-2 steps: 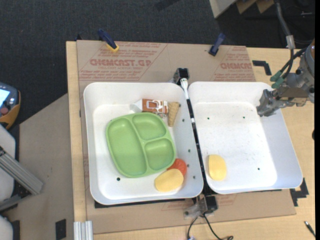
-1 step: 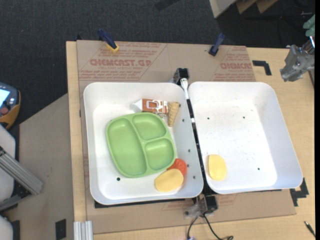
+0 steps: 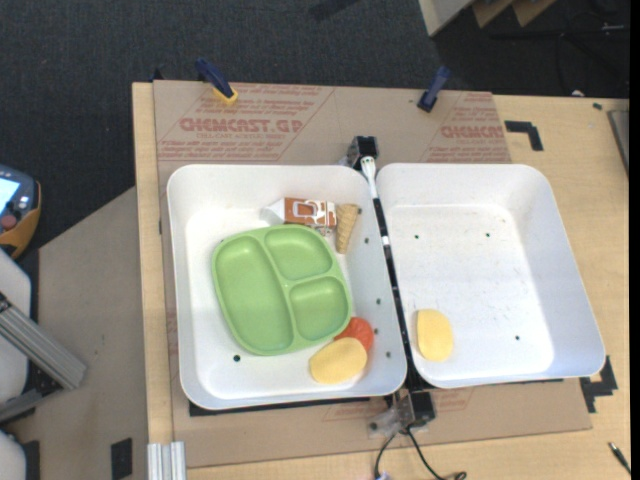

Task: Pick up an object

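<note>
While nothing is grasped, pick step not begun; fingers' state can't tell. Next: descend on yellow oval object (image 3: 434,335), right white bin (image 3: 560,268), near-left corner.

Two shallow white plastic bins side by side on the cardboard-topped bench (image 3: 300,118). Left bin (image 3: 190,268): green three-compartment plate (image 3: 280,290) at centre; brown-and-white packet (image 3: 305,211) and waffle cone (image 3: 346,226) behind it; yellow lemon-shaped piece (image 3: 338,362) and orange ball (image 3: 361,333) before it. Right bin (image 3: 500,268): yellow oval piece (image 3: 434,335), near-left corner.
</note>
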`<state>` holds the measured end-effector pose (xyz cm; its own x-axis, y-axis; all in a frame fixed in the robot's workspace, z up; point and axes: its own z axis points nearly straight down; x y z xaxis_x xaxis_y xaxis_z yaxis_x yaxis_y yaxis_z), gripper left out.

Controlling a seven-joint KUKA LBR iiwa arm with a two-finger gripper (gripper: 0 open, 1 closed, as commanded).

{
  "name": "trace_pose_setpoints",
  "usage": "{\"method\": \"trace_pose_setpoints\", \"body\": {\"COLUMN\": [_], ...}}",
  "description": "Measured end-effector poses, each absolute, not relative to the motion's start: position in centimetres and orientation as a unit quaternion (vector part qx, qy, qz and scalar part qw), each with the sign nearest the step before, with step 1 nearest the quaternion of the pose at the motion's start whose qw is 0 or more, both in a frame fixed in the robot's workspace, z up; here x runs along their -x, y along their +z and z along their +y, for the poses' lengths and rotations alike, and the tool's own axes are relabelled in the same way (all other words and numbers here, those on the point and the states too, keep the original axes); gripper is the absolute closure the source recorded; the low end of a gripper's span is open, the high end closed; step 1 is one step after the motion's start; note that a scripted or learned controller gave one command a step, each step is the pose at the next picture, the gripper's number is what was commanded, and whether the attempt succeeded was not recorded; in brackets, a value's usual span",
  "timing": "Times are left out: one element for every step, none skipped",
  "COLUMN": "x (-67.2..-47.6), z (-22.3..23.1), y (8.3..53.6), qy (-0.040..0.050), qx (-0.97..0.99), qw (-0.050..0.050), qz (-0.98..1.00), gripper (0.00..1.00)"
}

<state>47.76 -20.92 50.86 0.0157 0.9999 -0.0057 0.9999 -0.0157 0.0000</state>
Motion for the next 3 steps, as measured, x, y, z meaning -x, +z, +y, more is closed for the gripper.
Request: {"method": "trace_pose_setpoints", "body": {"x": [-47.9,-48.0,-47.9], "z": [-22.5,-22.4,-14.7], "y": [52.6,53.0,38.2], "qy": [0.0004,0.0004,-0.0031], "qx": [-0.708,-0.707,-0.705], "qw": [0.004,0.003,-0.008], "qz": [0.706,0.707,0.71], "gripper": [1.0,1.0,1.0]}}
